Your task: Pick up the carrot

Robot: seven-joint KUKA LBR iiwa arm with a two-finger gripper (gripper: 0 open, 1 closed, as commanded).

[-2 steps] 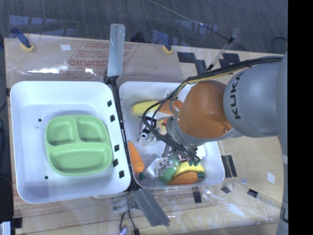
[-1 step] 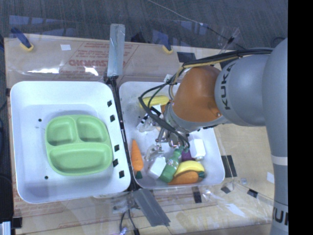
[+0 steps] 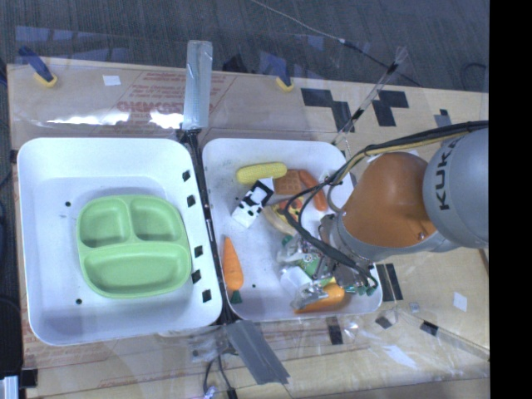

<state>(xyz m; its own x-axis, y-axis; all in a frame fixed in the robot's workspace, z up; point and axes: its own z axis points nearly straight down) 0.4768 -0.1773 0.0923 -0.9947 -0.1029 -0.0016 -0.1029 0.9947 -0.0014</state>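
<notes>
The carrot [image 3: 231,264], orange with a small green top, lies lengthwise along the left wall of the right bin [image 3: 218,160], near its front corner. My gripper [image 3: 319,283] is low over the front right part of the same bin, under the orange band of the arm [image 3: 391,199]. It stands about a hand's width to the right of the carrot, among cluttered items. A second orange object [image 3: 327,300] lies right under the gripper by the bin's front wall; I cannot tell whether it is touched.
The right bin also holds a yellow corn cob [image 3: 261,172], a white and black box [image 3: 252,204] and a reddish-brown item [image 3: 293,184] at the back. A green divided plate [image 3: 131,243] sits in the left bin [image 3: 33,165]. The arm covers the right bin's right side.
</notes>
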